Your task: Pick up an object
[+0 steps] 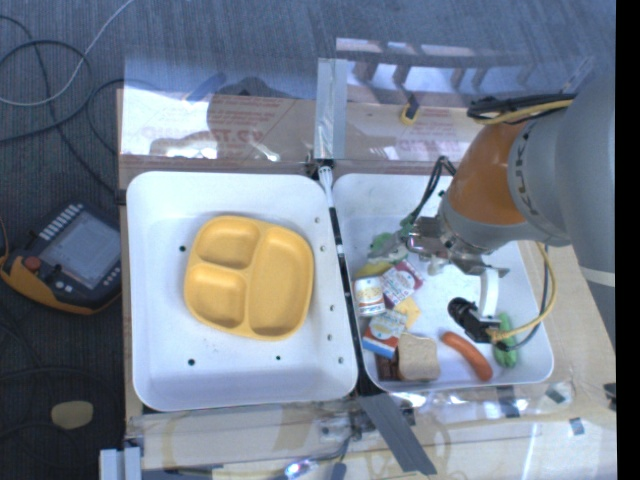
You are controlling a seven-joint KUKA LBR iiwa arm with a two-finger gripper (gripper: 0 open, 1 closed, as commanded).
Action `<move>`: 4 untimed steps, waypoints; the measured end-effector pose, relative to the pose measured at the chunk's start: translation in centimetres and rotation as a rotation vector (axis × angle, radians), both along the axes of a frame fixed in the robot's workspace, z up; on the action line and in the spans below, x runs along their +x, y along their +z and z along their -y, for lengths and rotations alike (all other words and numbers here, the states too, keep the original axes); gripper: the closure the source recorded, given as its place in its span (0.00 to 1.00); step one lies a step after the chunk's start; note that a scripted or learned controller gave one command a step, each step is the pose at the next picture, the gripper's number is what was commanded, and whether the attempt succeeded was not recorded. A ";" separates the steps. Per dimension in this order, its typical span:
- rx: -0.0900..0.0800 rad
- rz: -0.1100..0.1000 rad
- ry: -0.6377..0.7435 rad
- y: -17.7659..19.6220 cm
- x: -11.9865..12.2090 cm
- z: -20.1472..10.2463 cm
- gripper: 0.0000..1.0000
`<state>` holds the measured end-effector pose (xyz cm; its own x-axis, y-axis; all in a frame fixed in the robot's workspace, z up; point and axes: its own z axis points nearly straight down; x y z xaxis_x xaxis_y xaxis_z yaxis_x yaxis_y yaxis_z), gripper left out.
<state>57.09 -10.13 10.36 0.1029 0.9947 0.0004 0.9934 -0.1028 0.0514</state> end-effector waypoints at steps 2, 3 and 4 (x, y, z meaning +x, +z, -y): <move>0.003 -0.052 -0.035 13.0 -0.8 -5.2 0.00; 0.002 -0.056 0.006 4.9 1.0 0.4 0.00; 0.001 -0.042 0.000 -1.4 4.0 -0.3 0.00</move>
